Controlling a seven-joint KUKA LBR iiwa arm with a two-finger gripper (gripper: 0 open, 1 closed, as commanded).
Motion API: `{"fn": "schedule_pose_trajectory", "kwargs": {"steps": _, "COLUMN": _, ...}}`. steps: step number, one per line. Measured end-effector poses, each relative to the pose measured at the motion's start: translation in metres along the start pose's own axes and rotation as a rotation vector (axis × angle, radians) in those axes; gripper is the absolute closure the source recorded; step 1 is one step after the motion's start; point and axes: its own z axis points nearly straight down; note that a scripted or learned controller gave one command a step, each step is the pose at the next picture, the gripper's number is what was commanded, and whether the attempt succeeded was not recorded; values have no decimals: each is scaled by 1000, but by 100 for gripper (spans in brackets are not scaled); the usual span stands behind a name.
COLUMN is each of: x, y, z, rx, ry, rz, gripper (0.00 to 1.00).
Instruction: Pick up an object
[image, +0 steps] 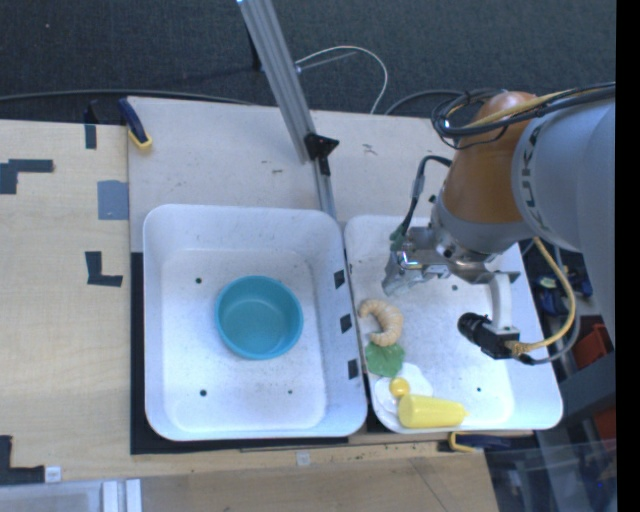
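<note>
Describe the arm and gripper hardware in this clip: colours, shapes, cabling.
The arm is bulky, rounded and grey, with an orange band above the wrist. Black cables loop over the band; a yellow cable trails beside the wrist. The gripper is small, metallic grey, with a black cylindrical part nearby.

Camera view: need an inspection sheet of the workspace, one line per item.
Surface: bench bears two white bins, left bin and right bin, side by side.
Job's things: blue bowl in left bin; tan curved piece, green piece and yellow piece in right bin, by its left wall.
Clutter: tape marks on the bench at left.
Grippers: gripper over right bin, above the tan piece, holding nothing visible.
Cables: white cable behind the bench; black cables on the arm.
Surroundings: metal post, dark floor.
</note>
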Motion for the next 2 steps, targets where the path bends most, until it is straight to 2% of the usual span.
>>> {"fn": "schedule_pose_trajectory", "kwargs": {"steps": 1, "x": 61, "y": 12, "z": 3, "rx": 0, "ry": 1, "rz": -2, "gripper": 100}}
{"fn": "schedule_pose_trajectory", "kwargs": {"steps": 2, "x": 109, "y": 18, "z": 5, "rx": 0, "ry": 0, "rz": 0, "gripper": 100}}
